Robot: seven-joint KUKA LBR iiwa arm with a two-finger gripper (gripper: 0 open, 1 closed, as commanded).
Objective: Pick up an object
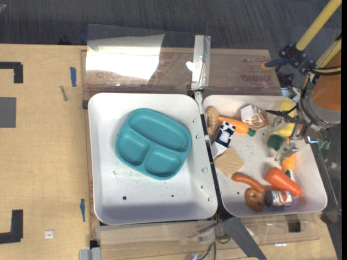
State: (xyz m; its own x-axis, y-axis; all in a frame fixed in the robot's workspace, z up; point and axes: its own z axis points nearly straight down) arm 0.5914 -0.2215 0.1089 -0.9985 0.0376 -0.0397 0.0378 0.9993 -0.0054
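The gripper (290, 145) is seen low by the right bin's (320, 199) right edge, its opening not discernible, with the carrot (283, 181) lying just below it, long axis slanting toward the bottom-right corner.

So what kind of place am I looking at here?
Probably a robotics lab set up for grasping trials: two shallow white bins on a plywood bench, a robot arm reaching in, and toy food like a carrot heaped in one bin.
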